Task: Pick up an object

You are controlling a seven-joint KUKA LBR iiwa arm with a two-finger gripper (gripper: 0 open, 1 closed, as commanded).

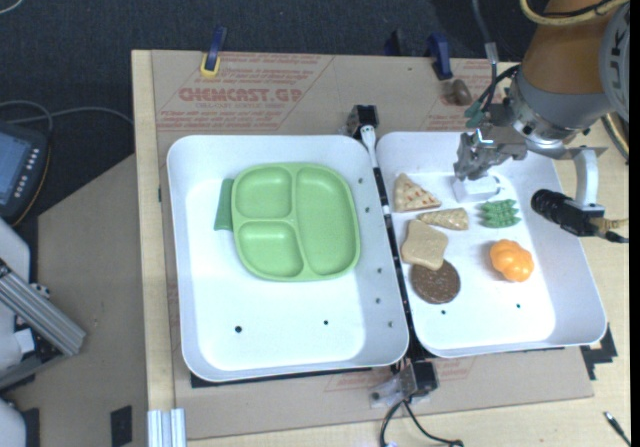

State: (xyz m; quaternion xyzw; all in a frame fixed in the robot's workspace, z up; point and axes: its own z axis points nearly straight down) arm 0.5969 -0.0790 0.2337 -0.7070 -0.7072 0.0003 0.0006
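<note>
Claw [478, 171] seen at 12 o'clock of right bin [570, 320], low over white floor; released or clenched state cannot be told. No item seen held. Nearest candidates: green bean bundle [498, 212] at claw's 5 o'clock, pizza slice [412, 194] at 8 o'clock. Orange fruit [511, 260], bread slice [425, 245], brown cookie [436, 282] farther toward 6. Descent best centred over one isolated item, bin wall avoided. Green plate [296, 221] lies in left bin [200, 265] on surface [150, 95].

In the right bin [560, 315] you see a pizza slice [413, 194], cracker [445, 219], toast [425, 246] and brown cookie [436, 282] near its left edge; green beans [498, 212] and an orange [511, 260] lie toward its right edge.
</note>
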